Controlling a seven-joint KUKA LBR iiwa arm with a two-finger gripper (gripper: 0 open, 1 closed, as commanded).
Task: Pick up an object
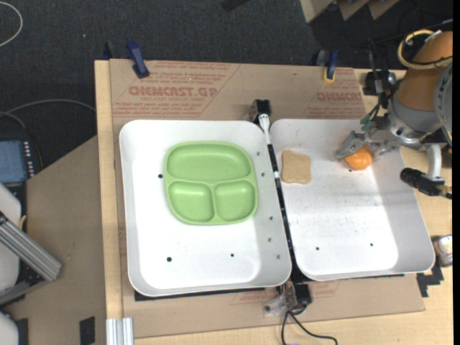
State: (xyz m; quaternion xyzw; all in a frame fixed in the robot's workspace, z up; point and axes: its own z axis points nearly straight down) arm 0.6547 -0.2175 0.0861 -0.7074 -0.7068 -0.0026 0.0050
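Divided tray in left bin, flat slice and perhaps fruit in right bin

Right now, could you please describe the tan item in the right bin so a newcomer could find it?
Start at the right-hand white bin. Near its upper left corner, beside the seam between the bins, lies a flat tan slice shaped like bread. Unlike the small orange object by the gripper, it is pale, squarish and flat.

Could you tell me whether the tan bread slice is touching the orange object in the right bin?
Apart. The camera view shows bare white bin floor between the bread slice, lying near the bin's left wall, and the orange object farther right.
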